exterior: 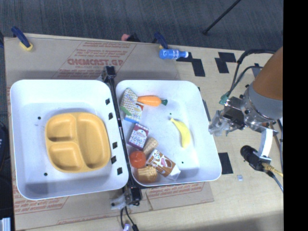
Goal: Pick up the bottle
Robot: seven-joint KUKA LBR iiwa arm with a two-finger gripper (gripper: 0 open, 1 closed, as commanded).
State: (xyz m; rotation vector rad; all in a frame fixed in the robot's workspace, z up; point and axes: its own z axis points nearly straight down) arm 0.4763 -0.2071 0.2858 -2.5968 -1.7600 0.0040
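Smooth white plastic bins point(204, 134), slightly glossy, left of the claw point(217, 126). Matt yellow plastic tray point(77, 141) far left. Brown printed cardboard point(96, 57) beneath. Glossy blue plastic bottle point(171, 54) up-left of the claw. Rough grey carpet point(96, 8) beyond.

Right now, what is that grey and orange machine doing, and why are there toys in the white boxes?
That is a robot arm, photographed from one camera above the bench. Its gripper, its hand, sits just outside the right white bin and holds nothing. That bin contains play food: a banana, a carrot, a tomato and small packets. The left bin holds a yellow divided plate. The arm should pick up a bottle. A small blue bottle lies on the bench behind the bins.
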